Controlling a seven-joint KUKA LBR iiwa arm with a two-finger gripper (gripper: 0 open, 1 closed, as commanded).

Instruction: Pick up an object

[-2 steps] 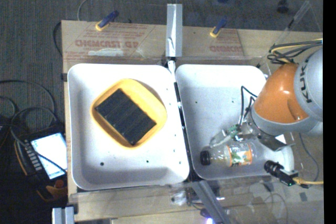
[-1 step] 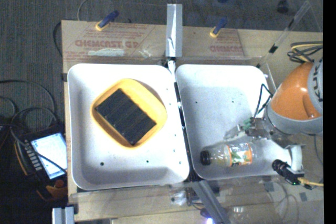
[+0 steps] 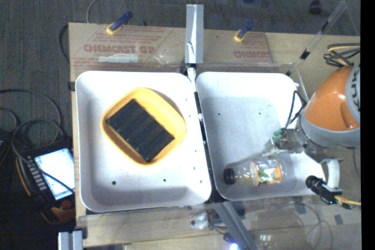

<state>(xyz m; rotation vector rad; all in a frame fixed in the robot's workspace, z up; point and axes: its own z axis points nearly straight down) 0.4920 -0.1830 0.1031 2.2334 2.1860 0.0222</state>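
I'm seeing the arm (image 3: 334,111) hanging over the right bin (image 3: 246,96), end effector (image 3: 287,140) state I cannot tell, bottle (image 3: 256,173) lying just below it, yellow dish (image 3: 143,125) sitting in the left bin (image 3: 94,184).

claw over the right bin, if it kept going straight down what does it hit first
Probably the bottle lying on its side in the right bin; the claw sits just above its base end. Depth is unclear, so it may meet the bin floor beside it.

A grey arm (image 3: 334,136) with a glossy orange band (image 3: 334,105) and black lettering at its edge.
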